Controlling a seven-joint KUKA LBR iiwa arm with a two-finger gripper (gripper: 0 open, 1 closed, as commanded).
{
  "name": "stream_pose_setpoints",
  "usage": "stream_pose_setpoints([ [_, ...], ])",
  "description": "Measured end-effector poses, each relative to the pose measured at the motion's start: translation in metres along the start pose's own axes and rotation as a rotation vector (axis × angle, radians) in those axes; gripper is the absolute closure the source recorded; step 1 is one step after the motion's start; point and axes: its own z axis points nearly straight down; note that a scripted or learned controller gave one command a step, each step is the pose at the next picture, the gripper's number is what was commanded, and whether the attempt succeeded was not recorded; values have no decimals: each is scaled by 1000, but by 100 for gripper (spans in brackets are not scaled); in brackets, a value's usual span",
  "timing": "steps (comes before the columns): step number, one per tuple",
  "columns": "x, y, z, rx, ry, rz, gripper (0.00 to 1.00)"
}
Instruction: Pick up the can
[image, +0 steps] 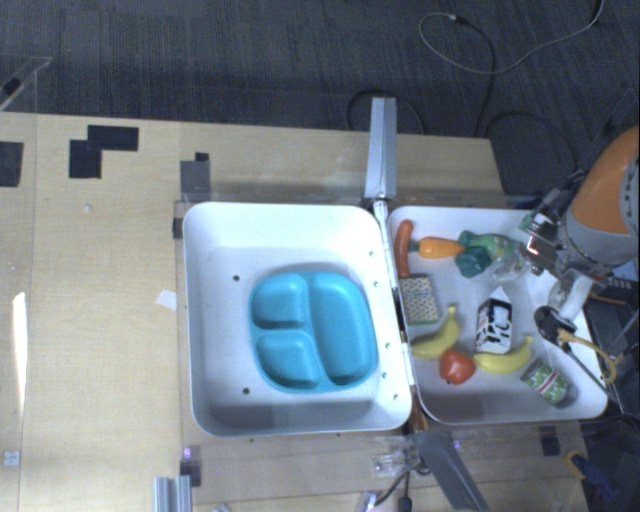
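Note:
The can (546, 381) is small and green with a pale label, and it lies on its side in the near right corner of the right bin (470, 410). My gripper (560, 280) hangs over the right side of that bin, beyond the can and apart from it. The grey arm with its orange band (612, 190) comes in from the right. Nothing shows held at the gripper.
The right bin also holds a black-and-white carton (494, 325), two bananas (506, 357) (437, 340), a red tomato (457, 367), a carrot (440, 247), a sausage (403, 245), a green toy (480, 252) and a gridded packet (418, 298). A blue divided tray (310, 330) lies in the left bin (210, 300).

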Motion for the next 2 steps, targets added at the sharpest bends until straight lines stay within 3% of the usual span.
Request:
stream_pose_setpoints([
  [1, 34, 51, 37, 1, 1, -13, 0],
  [2, 37, 53, 24, -6, 2, -24, 100],
])
